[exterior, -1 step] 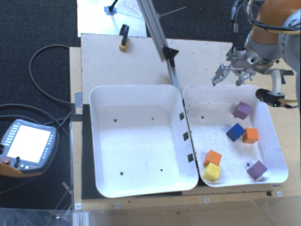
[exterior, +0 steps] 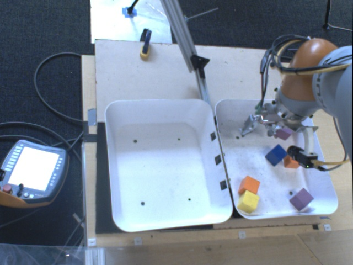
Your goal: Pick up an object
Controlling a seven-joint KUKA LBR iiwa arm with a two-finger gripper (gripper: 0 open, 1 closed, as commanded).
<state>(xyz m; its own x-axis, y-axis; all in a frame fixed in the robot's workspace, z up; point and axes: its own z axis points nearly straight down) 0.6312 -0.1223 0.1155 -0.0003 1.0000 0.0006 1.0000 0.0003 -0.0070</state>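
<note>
Over the right bin [exterior: 325,206] your arm reaches in from the right, and the pincer [exterior: 249,127] hangs near the bin's upper left part, above bare floor. Its fingers look splayed with nothing between them, though they are small and hard to read, so treat that as probable. The blocks lie well apart from it: a blue cube [exterior: 276,154] with a small orange block [exterior: 290,162] just beside it, a pale purple block [exterior: 284,132] tucked close under the wrist, an orange cube [exterior: 249,184] touching a yellow cube [exterior: 248,202] near the bin's lower left, and a purple cube [exterior: 301,199] at the lower right.

What could go wrong: closing where it hangs would likely catch nothing. If you go for the orange and yellow pair, a finger may land on the neighbour and shove both away. The purple block under the wrist is partly hidden, so aiming there is risky. The black cable fitting [exterior: 300,156] by the blue cube could snag or nudge it.

The cubes look like matte foam or painted wood, sharp-edged and probably light. The bin is smooth white plastic, speckled with scuffs, with sloping walls.
</note>
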